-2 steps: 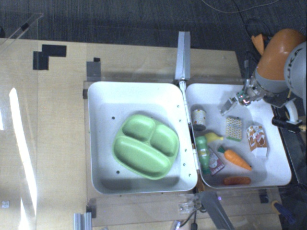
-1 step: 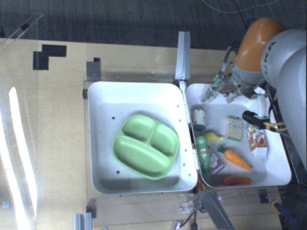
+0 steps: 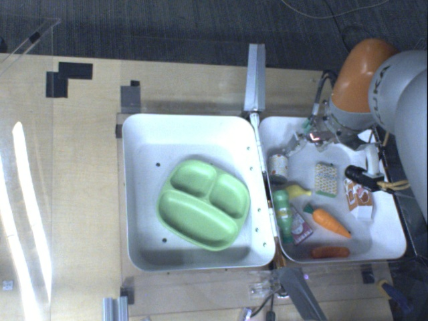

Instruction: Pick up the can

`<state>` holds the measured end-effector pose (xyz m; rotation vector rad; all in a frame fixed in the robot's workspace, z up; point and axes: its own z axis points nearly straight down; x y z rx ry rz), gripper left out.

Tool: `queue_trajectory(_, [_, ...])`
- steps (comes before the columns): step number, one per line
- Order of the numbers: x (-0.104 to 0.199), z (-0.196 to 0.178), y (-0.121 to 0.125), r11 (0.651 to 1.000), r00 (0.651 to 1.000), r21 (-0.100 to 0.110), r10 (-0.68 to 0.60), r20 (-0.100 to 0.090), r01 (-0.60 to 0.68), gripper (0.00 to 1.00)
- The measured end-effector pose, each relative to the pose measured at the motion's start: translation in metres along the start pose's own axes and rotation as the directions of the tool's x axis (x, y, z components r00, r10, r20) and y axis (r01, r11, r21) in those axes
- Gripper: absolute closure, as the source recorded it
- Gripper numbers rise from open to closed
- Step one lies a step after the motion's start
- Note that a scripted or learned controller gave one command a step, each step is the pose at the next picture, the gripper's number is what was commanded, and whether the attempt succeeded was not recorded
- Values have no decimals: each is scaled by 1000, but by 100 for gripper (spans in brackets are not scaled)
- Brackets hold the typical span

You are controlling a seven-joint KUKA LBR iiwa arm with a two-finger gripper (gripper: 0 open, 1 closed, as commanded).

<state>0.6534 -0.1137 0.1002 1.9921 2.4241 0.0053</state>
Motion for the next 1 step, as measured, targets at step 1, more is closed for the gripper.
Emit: queue_trajectory(1, [25, 7, -2, 904, 904, 3, 428, 0, -428, 0])
